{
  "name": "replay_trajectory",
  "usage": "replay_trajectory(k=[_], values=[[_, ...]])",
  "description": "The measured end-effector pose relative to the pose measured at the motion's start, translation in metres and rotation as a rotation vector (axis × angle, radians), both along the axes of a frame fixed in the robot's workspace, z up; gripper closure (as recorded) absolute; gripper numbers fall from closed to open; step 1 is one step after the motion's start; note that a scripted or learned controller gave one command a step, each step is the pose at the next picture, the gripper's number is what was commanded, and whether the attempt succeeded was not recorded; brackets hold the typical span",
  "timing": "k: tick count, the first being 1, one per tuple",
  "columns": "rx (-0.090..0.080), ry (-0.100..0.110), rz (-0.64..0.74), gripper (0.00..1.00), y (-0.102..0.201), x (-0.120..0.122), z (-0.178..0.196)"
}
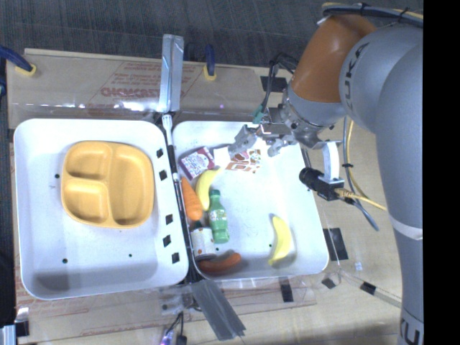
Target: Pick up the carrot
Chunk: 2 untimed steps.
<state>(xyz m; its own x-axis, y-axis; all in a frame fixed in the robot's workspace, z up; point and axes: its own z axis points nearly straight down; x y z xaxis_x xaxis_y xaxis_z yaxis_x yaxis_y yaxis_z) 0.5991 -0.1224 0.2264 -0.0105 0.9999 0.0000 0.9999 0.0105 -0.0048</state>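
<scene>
The carrot [191, 200] is a smooth orange taper lying against the left wall of the right bin [305, 225], its long axis running up and down the view, narrower end toward the top; beside it lie a curved yellow banana [206, 186] and a green plastic bottle [218, 217]; a second banana [281, 240] and a glossy brown sausage [221, 262] lie lower; a red-and-white packet [195, 163] sits above. The left bin [36, 214] holds a moulded yellow divided tray [109, 183]. The gripper [248, 141] hovers near the right bin's top edge; whether its fingers are parted cannot be told.
</scene>
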Motion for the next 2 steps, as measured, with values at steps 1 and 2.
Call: replay_trajectory(k=[1, 2], values=[[0.0, 0.0, 0.128, 0.0, 0.05, -0.052, -0.028], [-0.001, -0.004, 0.19, 0.0, 0.026, -0.039, -0.043]])
